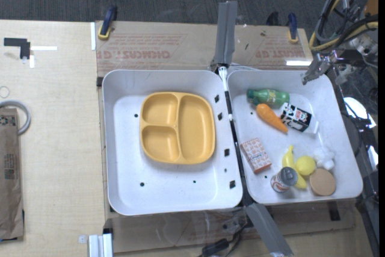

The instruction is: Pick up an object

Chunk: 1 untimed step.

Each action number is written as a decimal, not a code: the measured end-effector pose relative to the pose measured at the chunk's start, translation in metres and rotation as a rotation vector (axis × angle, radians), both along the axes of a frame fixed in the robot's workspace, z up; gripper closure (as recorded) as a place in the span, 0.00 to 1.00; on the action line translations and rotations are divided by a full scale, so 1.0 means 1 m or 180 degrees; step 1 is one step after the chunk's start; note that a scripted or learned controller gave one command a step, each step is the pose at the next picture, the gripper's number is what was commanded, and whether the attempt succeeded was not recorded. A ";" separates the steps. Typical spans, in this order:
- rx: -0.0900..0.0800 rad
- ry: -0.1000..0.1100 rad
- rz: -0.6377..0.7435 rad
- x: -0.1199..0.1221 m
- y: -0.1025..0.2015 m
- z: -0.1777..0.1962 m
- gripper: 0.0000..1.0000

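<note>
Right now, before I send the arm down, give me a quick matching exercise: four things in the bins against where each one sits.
Things:
1. yellow divided plate
2. green bottle
3. carrot
4. round tan disc

Places:
A. near right corner of the right bin
B. middle of the left bin
C. far end of the right bin, lying on its side
D. just nearer than the bottle, lying at a slant

Pairs: 1-B, 2-C, 3-D, 4-A
</note>
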State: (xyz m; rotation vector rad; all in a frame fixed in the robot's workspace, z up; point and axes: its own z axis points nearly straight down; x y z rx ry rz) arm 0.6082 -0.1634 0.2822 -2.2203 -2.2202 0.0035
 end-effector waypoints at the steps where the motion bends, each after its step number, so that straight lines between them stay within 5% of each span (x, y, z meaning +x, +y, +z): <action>1: -0.0003 0.0002 0.0203 -0.003 0.045 -0.062 0.00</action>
